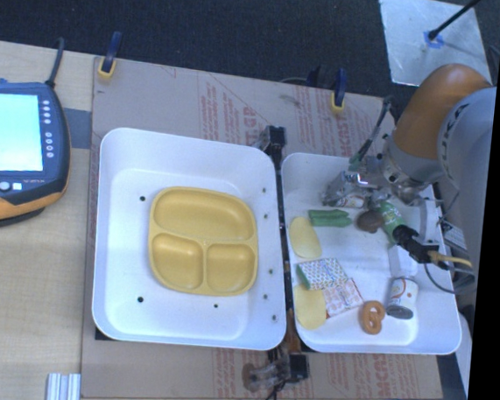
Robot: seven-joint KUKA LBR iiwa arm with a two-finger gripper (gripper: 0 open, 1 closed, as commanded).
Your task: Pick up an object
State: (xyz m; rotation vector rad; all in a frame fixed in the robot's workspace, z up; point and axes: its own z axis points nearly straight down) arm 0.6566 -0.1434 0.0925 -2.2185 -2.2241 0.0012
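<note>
The things to pick from all lie in the right bin (430,340). A green piece (329,217) lies near the top, with a small brown lump (369,220) just beside it. Lower down sit two pale yellow pieces (304,237), a checked packet (328,280), a little pretzel (371,316) and a small white can (401,297). The gripper (350,188) hangs low over the top of this bin, close above the green piece. It looks like it has nothing in it, but the view is too small and dark there to tell if it is open or closed

The things lie close together, so the gripper might bump one and push it away. It might land between the green piece and the brown lump and catch neither. The bin wall is near too, and it might hit that. The left bin (120,226) has a yellow tray (202,238) in it, well apart from all this
</note>
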